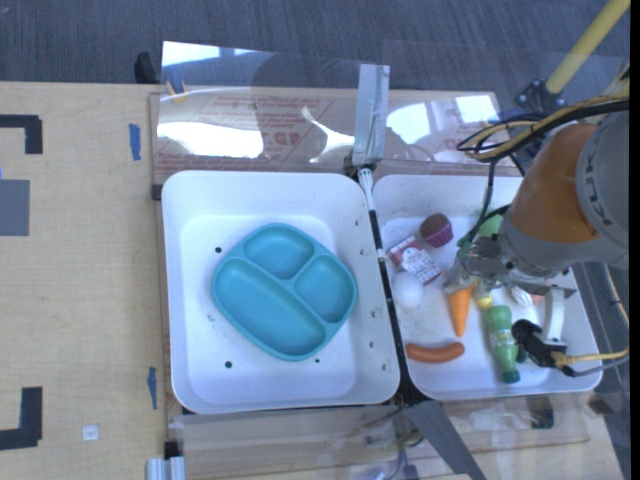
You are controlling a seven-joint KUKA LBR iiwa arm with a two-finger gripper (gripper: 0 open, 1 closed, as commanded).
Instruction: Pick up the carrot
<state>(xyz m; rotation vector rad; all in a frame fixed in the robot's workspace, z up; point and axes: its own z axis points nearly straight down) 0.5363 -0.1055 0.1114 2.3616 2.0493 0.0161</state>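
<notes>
I see a divided plate in the left bin. In the right bin, the carrot lies between an egg and a bottle, a sausage in front.

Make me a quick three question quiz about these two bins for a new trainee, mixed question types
1. True or false: the blue divided plate lies in the same bin as the carrot.
2. Which lies nearest the front rim of the right bin? A) the sausage B) the purple round item C) the red-and-white packet
3. Fill in: the green bottle lies to the ___ of the carrot in the camera view.

Key: 1 false; 2 A; 3 right.
</notes>
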